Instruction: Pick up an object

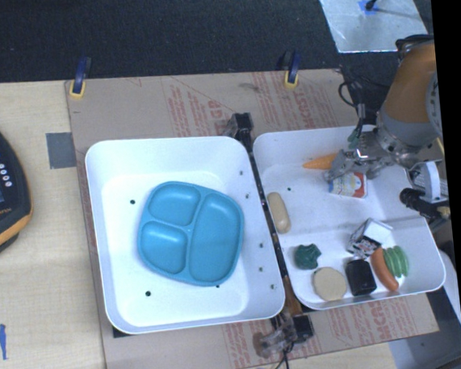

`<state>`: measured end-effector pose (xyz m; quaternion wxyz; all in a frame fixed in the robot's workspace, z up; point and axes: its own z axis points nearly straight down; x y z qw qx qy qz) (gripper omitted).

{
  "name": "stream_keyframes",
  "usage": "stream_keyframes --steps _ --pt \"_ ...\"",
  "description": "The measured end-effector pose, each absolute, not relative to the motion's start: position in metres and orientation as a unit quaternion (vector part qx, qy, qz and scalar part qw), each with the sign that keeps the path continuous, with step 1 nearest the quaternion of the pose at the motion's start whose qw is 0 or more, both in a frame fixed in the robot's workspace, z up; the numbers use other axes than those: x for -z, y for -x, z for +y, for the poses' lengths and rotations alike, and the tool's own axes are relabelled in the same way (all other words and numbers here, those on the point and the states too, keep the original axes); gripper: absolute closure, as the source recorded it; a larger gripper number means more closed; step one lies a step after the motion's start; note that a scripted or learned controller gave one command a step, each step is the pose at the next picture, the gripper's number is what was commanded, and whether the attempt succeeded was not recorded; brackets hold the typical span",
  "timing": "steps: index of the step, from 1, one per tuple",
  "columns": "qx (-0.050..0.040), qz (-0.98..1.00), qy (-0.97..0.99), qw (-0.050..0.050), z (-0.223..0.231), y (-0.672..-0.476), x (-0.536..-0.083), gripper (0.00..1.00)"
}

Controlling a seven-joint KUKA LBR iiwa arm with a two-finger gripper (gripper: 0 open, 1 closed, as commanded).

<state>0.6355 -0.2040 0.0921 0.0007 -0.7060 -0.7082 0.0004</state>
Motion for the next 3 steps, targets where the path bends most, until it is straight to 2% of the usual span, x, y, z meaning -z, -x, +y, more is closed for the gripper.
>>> stream_keyframes --steps 1,2,3 --pt "-0.0020 -0.709 0.705 0.001 -0.212 -0.580 -0.092 0.00" --pt "-0.0003 -0.708 0.706 0.001 -0.212 -0.637 -0.092 0.00" --pt "-0.0008 -0.709 0.705 0.001 -0.212 -0.656 -0.092 0.00"
